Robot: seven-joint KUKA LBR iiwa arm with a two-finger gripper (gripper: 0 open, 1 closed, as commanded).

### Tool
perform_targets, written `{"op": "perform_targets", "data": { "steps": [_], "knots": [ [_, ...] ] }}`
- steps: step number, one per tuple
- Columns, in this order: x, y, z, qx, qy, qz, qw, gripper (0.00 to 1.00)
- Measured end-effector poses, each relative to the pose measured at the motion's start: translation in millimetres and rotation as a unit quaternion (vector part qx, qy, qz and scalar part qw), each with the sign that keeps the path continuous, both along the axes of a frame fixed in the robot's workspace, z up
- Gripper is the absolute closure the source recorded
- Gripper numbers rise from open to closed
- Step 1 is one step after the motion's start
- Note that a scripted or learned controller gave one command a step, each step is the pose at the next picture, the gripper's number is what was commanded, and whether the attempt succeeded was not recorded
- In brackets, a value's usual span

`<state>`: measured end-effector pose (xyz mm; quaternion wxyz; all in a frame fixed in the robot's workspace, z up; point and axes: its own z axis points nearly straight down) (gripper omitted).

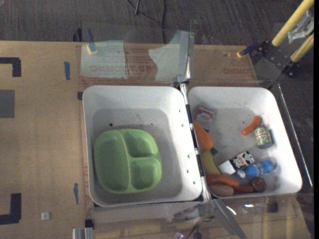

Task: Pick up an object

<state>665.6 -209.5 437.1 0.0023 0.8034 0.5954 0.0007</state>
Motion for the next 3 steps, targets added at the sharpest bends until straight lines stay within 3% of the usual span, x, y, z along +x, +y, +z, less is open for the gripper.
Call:
{"op": "perform_targets", "data": {
  "steps": [1,2,3],
  "knots": [
    [-54,27,-291,0.0019,0.003,-0.054,0.9985,0.0],
    [-46,6,-144,0.0012,0.001,-0.23,0.9731,0.0],
    [-47,17,-1,0.0015,0.001,-0.261,0.9653,0.0]
  ]
}}
